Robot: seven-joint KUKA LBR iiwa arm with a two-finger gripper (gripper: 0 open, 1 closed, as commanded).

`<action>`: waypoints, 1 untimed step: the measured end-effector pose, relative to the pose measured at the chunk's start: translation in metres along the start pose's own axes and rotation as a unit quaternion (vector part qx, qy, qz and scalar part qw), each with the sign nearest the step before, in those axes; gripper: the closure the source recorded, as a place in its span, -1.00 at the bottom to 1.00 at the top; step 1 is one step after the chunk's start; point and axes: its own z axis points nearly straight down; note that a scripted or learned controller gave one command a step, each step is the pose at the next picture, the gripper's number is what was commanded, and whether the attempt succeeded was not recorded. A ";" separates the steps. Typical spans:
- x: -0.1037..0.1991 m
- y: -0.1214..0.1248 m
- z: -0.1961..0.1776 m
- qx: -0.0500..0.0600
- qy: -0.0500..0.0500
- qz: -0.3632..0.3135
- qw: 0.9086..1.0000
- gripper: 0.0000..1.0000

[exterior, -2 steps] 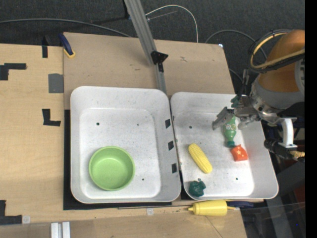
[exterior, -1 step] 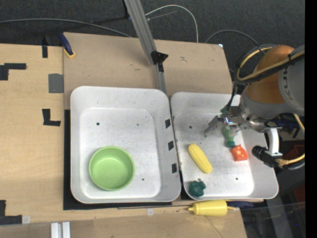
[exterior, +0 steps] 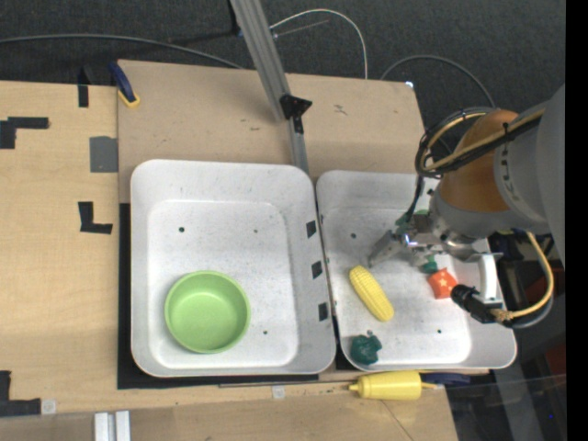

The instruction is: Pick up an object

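Robot lab bench, plywood top (exterior: 230, 108) marked with black tape, two white bins (exterior: 147, 246) side by side, loose cables (exterior: 322, 16), dark carpet beyond.

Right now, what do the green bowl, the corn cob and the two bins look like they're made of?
Green bowl: looks like plastic, smooth and evenly coloured with a soft sheen at the rim.
Corn cob: probably a moulded plastic toy, uniform yellow with faint ribbing; too small to be sure.
Left bin and right bin: seemingly thin formed plastic, matt white with rounded corners and scattered dark specks.
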 end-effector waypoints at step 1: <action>0.001 0.001 -0.014 -0.002 0.000 -0.001 1.000 1.00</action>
